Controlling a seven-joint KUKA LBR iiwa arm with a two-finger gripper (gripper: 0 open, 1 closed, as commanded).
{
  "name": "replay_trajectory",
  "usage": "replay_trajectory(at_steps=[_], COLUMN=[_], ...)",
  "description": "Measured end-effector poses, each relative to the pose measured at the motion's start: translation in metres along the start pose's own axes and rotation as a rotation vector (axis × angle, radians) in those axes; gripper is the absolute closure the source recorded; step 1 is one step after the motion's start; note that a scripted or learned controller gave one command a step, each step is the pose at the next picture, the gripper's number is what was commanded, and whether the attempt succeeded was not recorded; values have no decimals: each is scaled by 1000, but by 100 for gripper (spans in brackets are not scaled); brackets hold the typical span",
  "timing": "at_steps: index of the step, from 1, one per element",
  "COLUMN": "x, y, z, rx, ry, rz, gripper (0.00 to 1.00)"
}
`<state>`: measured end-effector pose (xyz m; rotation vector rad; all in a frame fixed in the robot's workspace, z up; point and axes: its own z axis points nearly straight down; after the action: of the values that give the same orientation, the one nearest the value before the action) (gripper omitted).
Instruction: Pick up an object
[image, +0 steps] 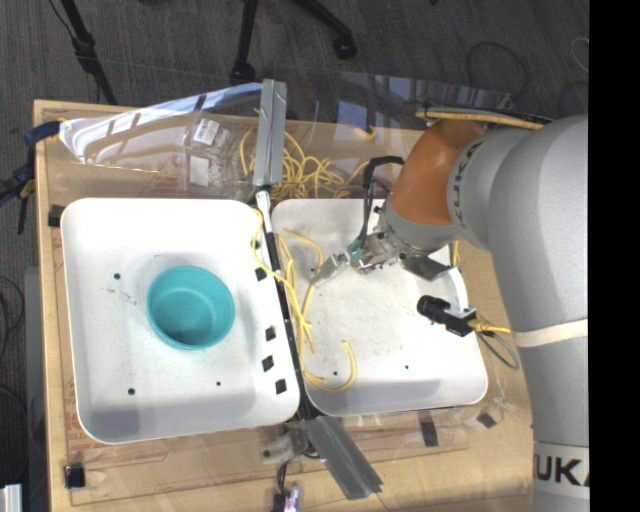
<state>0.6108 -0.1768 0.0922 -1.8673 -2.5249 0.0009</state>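
Teal bowl (191, 306) crowds left bin (90, 400) (edges free).

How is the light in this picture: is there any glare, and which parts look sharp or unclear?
Camera view: even overhead light; the teal bowl in the left bin is sharp with a soft shadow inside; glare streaks the clear plastic sheet behind the bins; the gripper over the right bin looks small and unclear.

Bright, even overhead light whitens the bins (90, 400) (soft shadows only), with glare on the clear plastic sheet (150, 125).
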Motion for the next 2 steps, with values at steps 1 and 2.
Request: replay_trajectory(at_steps=[1, 2], x=[33, 48], y=[52, -3], z=[-1, 1], rx=[-1, 2], ry=[-1, 1], rz=[-84, -79], gripper=[0, 0])
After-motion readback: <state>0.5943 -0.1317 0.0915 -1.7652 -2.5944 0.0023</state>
